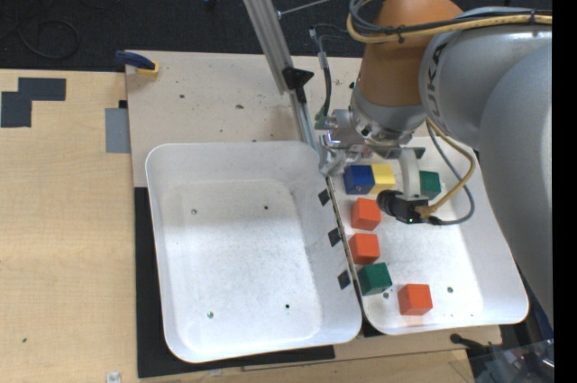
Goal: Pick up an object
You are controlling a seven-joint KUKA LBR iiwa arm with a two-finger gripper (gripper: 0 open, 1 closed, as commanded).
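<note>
A grey robot arm with an orange band is reaching from the right over the right bin (505,305), one of two shallow white bins sitting side by side on a wooden worktop (63,228). Its end effector (365,158) is hanging at the bin's far end, just above a blue cube (358,180) and a yellow cube (383,176). Whether it is apart or together cannot be told, as the wrist is hiding it.

Nearer in the bin, two orange cubes (365,214) are lying in a line with a green cube (375,278); another orange cube (415,299) is sitting apart. Judging from this, the blue cube is the likely target. A good grasp is calling for centring over one cube alone, since its yellow neighbour is touching it.
</note>
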